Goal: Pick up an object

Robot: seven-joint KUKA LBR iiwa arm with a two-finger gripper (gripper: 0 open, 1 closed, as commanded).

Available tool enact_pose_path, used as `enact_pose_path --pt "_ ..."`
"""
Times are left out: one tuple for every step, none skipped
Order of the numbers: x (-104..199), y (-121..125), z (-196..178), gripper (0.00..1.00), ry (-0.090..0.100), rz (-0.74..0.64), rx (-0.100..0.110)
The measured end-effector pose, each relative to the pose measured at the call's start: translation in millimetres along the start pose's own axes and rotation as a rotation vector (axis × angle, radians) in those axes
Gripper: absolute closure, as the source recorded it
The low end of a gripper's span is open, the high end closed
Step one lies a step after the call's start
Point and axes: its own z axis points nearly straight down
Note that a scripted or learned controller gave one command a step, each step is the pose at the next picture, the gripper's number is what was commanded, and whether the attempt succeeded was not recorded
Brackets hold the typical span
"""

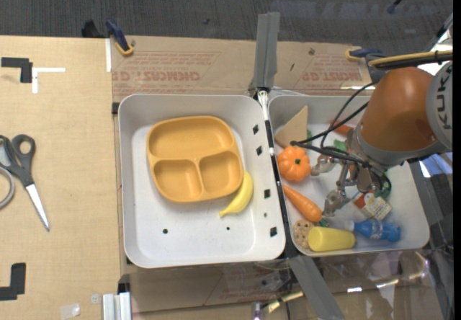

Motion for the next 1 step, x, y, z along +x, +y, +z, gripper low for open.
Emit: enact_pose_path --pt "-80.9 20.8 -0.8 0.00 0.000 0.034 0.000"
